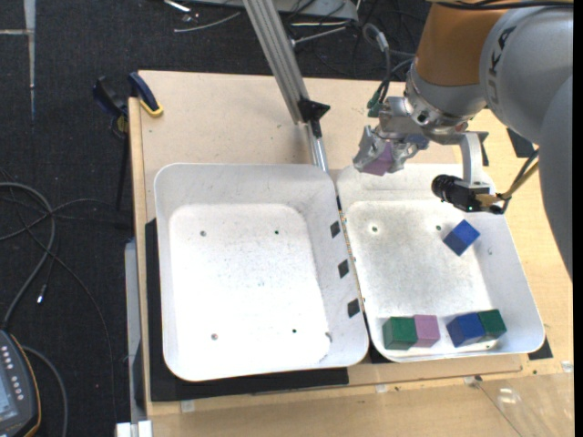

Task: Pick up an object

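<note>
Purple block (378,159) sits pinched between the fingers of my two-finger gripper (381,156), lifted over the far rim of the right white bin (510,271). Below, a loose blue cube (461,238) lies mid-bin, while green (398,332), pink (426,330), blue (465,329) and dark green (493,323) cubes line the near wall. Its fingertips are hard to make out.

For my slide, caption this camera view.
Pincer shut on a purple block above the right bin, five blocks inside.
</note>
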`<state>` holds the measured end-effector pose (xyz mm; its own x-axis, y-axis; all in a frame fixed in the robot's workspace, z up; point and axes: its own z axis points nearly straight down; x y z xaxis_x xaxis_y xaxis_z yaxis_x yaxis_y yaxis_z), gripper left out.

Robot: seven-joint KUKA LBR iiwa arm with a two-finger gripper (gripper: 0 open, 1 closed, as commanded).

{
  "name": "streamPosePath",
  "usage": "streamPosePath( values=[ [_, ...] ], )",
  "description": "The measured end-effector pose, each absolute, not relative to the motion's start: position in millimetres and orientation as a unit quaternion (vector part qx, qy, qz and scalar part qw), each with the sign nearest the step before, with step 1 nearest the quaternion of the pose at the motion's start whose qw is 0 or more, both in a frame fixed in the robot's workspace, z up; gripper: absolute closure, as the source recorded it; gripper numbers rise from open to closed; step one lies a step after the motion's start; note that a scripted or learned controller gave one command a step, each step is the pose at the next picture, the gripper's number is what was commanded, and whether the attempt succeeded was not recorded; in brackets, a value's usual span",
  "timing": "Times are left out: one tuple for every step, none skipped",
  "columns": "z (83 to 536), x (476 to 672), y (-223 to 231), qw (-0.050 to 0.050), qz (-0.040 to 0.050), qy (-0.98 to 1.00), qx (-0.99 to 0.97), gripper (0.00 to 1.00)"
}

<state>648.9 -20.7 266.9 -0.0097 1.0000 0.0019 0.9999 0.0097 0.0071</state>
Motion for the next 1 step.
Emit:
streamPosePath(
  values=[
    [263.9, 615.0, -15.4, -0.001, -0.0014, 0.708, 0.706, 1.00]
  ],
)
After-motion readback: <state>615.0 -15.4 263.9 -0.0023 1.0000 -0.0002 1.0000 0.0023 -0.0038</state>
